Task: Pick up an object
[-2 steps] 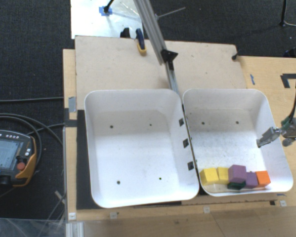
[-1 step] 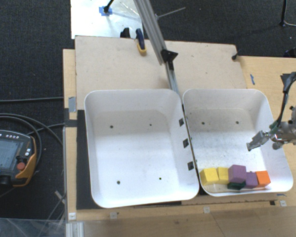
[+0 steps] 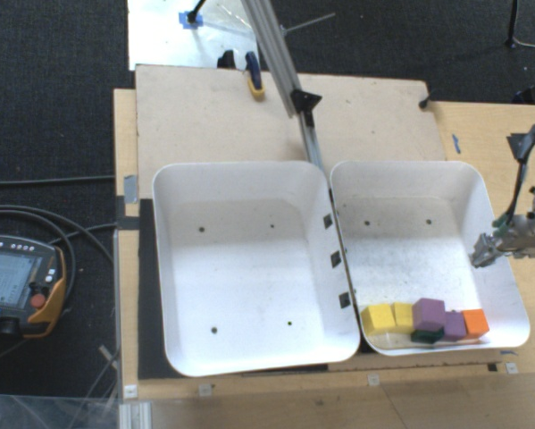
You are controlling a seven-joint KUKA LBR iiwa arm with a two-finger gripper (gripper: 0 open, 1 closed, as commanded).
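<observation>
Two shallow white bins are sitting side by side on the desk (image 3: 204,105), and I am taking the right bin (image 3: 410,195) as my landmark. The left bin (image 3: 240,195) is touching its left wall, with small dark clips running down the seam between them.

Inside the right bin, a cluster of small blocks is lying along the front wall. From left to right, a yellow block (image 3: 378,318) is touching a second yellow block (image 3: 403,315), then a large purple block (image 3: 429,311), a smaller purple block (image 3: 454,326) and an orange block (image 3: 475,322) in the front right corner. A dark green block (image 3: 427,335) is lying just in front of the large purple one, against the bin's front rim.

I cannot read any writing; the pendant (image 3: 17,284) lying on the floor far to the left of the bins is showing a screen too small to make out.

My gripper (image 3: 483,252) is hanging over the right rim of the right bin, above and behind the orange block and apart from every block. It is blurred here, so I cannot tell how the jaws are standing.
</observation>
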